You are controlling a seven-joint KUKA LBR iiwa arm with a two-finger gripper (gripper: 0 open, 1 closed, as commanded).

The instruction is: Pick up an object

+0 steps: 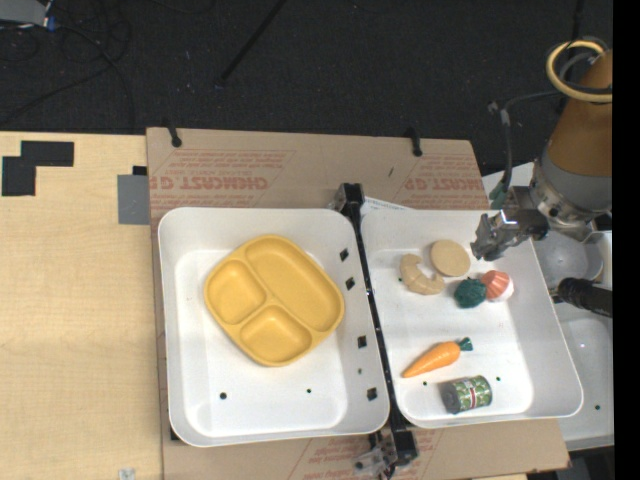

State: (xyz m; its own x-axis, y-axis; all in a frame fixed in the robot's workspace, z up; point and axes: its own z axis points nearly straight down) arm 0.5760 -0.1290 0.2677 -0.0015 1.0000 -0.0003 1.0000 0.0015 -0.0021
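Nothing is lifted yet: every item lies on the floor of the right bin (560,368). The pincer (497,234) hangs at the bin's upper right, just above the red-and-green toy strawberry (486,288) and beside the tan disc (450,259). Its dark tip blurs, so released or clenched, I cannot tell. The arm's top is cut off.

— What's in the left bin (190,268)?
— A divided plate (273,298), near its middle.
— And the right bin (560,368)?
— Two rounded pieces (436,266) touching at the far side, a strawberry (484,289) just right of them, a carrot (435,358) nearer us, a can (467,394) in front of it.
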